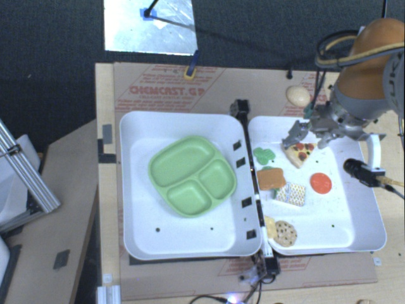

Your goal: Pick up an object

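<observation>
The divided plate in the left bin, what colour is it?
Light green; the divided plate shows plainly in the camera view.

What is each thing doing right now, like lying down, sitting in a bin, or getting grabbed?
Green plate: lying flat in the left bin.
Pizza slice: lying in the right bin, under the gripper.
Gripper: hanging over the pizza slice.
Cookie: flat, near front.
Red disc: flat.
Egg: outside the bins.

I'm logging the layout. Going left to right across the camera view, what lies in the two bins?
Green divided plate → green leafy piece → cookie → pizza slice → red round slice.
</observation>
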Robot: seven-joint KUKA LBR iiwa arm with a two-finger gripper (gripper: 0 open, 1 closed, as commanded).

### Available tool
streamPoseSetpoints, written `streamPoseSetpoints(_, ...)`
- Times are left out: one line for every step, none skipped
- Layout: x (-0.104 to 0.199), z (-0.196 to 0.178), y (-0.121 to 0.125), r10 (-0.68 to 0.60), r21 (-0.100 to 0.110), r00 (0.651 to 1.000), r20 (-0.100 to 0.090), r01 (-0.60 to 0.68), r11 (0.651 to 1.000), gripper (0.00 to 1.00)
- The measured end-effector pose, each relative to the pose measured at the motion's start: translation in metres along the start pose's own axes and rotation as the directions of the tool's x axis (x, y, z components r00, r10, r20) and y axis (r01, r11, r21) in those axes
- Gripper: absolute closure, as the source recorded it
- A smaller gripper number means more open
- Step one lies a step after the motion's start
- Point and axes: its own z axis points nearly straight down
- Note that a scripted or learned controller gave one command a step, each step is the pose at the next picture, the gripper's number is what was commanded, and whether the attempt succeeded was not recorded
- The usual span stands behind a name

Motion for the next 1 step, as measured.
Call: streamPoseSetpoints(0.0001, -0.0053, 0.0022, -0.002, -0.01, 1.0, 0.001, 0.002, 1.0, 0.0)
